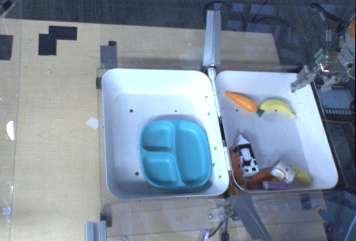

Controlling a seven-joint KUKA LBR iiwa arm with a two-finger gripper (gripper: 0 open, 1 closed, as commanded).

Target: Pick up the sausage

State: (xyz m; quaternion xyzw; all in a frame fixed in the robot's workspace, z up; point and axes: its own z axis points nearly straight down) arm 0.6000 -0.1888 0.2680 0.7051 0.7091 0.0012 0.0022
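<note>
Reddish-brown and glossy, the sausage (257, 180) lies at the near edge of the right bin (320, 123), in a heap with other toys, which looks like the result of everything sliding into the low corner. A pink stick (274, 185) lies just beside it, a small white carton (283, 172) leans over its right end, and a yellow piece (302, 177) sits beyond that. A black-and-white cow-patterned carton (246, 158) stands touching the pile on the left, with an orange-brown item (236, 167) wedged against the bin wall. Any descent on the sausage would have to thread between these neighbours; the carton over its end is, I judge, the chief obstruction.

Farther back, a toy carrot (241, 101) and a banana (277, 107) lie nearly end to end, well apart from the heap. In the left bin (119, 101) rests a blue divided plate (176, 152).

At the far right corner hovers the gripper (311, 75), over the bin rim, well apart from the sausage. Whether it is spread or closed cannot be told; nothing is seen in it.
</note>
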